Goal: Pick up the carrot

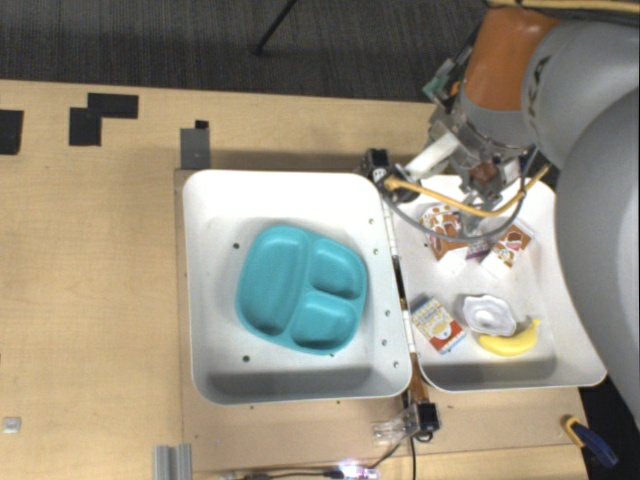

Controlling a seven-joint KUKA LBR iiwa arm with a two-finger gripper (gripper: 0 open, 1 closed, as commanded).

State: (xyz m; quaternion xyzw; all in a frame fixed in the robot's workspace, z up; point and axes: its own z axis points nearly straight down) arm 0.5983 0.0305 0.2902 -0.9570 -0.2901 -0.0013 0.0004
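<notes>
Hanging over the right bin's (575,373) far end, the claw (487,183): open or closed, cannot tell; carrot indiscernible.

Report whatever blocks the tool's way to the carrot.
Cannot tell: the arm hides the floor of the right bin under the tool. Nearby lie packets, a white cup and a banana.

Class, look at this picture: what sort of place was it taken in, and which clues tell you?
Probably a robotics lab bench: a grey robot arm with an orange band reaches over two shallow white bins, one holding a turquoise divided plastic plate, with loose cables nearby.
</notes>
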